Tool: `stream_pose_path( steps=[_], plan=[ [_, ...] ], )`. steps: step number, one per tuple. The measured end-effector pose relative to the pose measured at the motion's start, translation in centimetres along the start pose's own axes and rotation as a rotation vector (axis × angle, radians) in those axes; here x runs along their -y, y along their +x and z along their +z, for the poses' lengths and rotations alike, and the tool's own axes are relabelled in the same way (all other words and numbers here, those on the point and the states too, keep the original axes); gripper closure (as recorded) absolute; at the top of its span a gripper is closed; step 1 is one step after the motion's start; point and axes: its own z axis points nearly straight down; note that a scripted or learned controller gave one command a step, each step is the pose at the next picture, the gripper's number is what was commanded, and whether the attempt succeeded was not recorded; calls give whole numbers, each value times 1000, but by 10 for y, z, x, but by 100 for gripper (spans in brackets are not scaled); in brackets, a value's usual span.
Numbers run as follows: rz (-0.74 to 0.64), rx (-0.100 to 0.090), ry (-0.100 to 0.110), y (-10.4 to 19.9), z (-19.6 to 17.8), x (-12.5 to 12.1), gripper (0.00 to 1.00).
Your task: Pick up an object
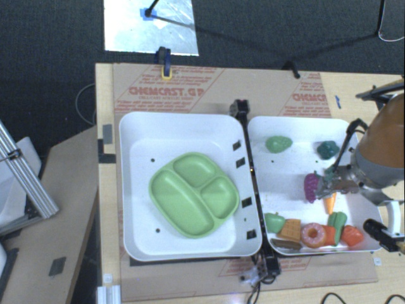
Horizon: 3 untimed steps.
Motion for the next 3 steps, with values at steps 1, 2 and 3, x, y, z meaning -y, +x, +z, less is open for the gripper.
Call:
stream_pose_path(
  steps=[1, 2, 3],
  plan=[
    [0, 1, -1, -4, -63, -1, 100],
    [0, 0, 1, -4, -80, -2, 100],
    [-5, -1, 0, 45, -88, -28, 100]
  ],
)
